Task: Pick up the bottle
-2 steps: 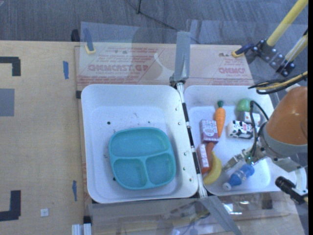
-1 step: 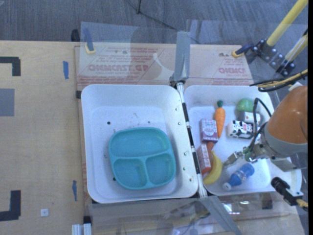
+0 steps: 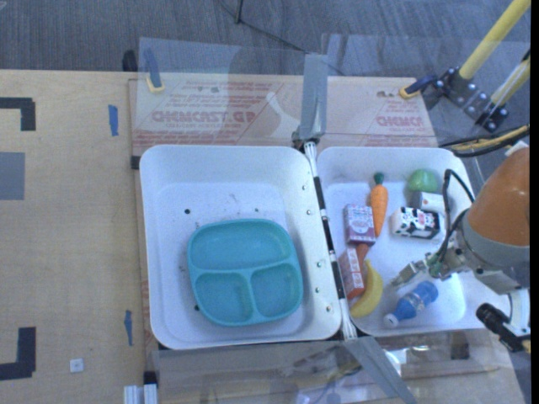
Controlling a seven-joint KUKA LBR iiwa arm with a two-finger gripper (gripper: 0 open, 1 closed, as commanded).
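A small clear bottle (image 3: 413, 303) with a blue label and blue cap lies on its side near the front of the right bin (image 3: 337, 168). Its cap points toward the front left. My gripper (image 3: 424, 267) hangs just above and behind the bottle, at the end of the grey arm with the orange band (image 3: 505, 204) that comes in from the right. Nothing shows in the gripper, and the bottle rests on the bin floor.
The right bin also holds a banana (image 3: 369, 293), a red bar (image 3: 351, 273), a red carton (image 3: 360, 223), a carrot (image 3: 378, 203), a black-and-white box (image 3: 415, 222) and a green item (image 3: 424, 182). A teal divided plate (image 3: 244, 271) sits in the left bin (image 3: 168, 183).
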